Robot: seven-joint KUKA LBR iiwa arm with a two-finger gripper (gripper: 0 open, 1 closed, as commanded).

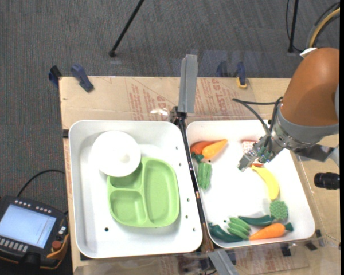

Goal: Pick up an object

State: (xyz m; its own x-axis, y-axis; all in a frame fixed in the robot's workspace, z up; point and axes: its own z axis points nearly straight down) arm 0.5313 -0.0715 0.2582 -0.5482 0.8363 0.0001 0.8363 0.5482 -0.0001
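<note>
Grey carpet surrounds a cardboard-topped bench printed with red lettering too blurred to read, where the gripper [247, 160] hangs over the right bin [301, 182], its opening impossible to tell, just beside a banana [268, 180] lying diagonally, upper-left to lower-right.

- You are looking at a robotics lab, not a home.
- Cardboard-topped bench [132, 99] held by clamps [81, 77].
- Teach pendant [26, 227] on grey carpet [57, 27].
- Tripod legs [129, 22] behind; toy vegetables [252, 225] in a bin [301, 193].
</note>
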